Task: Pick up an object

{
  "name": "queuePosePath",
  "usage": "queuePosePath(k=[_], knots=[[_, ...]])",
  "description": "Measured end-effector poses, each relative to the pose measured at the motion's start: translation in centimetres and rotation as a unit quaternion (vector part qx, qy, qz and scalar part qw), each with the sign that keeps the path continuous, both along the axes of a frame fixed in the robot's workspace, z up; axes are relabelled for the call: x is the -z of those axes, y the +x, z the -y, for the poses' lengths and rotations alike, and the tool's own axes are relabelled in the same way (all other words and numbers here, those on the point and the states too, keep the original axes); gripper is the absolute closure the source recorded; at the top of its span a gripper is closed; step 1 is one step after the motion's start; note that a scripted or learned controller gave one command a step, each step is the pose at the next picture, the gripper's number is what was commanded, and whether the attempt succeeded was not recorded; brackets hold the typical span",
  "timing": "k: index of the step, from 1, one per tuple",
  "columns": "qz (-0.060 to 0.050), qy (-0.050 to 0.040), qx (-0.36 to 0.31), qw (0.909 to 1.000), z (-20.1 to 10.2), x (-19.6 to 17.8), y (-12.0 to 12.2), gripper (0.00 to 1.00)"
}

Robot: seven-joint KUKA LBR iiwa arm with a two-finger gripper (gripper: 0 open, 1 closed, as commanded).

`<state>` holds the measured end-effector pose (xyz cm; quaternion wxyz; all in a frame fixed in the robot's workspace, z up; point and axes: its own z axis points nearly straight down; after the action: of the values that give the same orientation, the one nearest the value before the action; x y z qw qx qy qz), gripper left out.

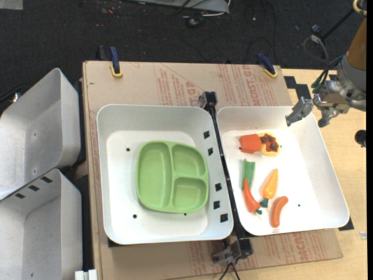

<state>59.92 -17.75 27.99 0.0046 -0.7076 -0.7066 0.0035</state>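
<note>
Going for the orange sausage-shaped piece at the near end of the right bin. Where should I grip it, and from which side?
Grip the sausage-shaped piece at its middle, coming straight down from above with the fingers across its narrow width. It lies flat, long and slim, apart from the bin wall and from the carrot-like piece, so there looks to be room either side. The gripper sits over the bin's far right corner.

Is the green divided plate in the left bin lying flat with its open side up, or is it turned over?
Open side up: the green divided plate lies flat, its three compartments visible.
</note>
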Motion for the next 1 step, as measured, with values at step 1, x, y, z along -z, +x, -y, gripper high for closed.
queuePosePath(k=[1], knots=[[0.006,-0.0012,-0.001,1.0000,-0.05,-0.72,0.19,0.00]])
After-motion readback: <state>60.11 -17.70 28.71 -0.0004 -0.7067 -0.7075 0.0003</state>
